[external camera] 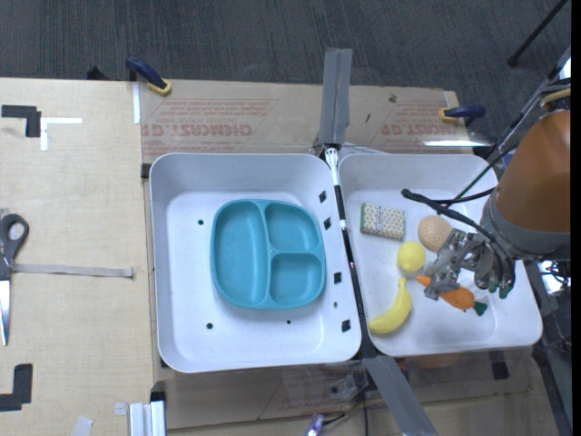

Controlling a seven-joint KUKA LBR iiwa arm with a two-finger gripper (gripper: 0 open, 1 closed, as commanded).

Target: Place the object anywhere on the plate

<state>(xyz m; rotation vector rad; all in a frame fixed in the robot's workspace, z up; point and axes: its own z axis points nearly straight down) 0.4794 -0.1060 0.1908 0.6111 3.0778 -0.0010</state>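
— Dark carpet lay beyond the bench point(73, 198), and on it sat two white bins side by side: the left bin point(172, 334) with the blue plate point(269, 252), the right bin point(517, 330) with the loose items. How far along did the job look?

— Barely begun, by my reading. The three compartments of the plate had nothing in them. Everything else was in the right bin: a banana point(392, 312), a lemon point(411, 257), a tan egg-like piece point(435, 232), a patterned sponge point(382, 221) and a carrot point(460, 297).

— And the arm?

— It reached in from the right, the orange band above the wrist, with the gripper point(445, 284) pointed down low over the carrot — touching it or just above, I couldn't tell which. Whether the tool was spread or clamped, the slanted view didn't show, so I wouldn't call the carrot held.

— What was left, then?

— The grasp, the carry across the divider, and the drop onto the plate.
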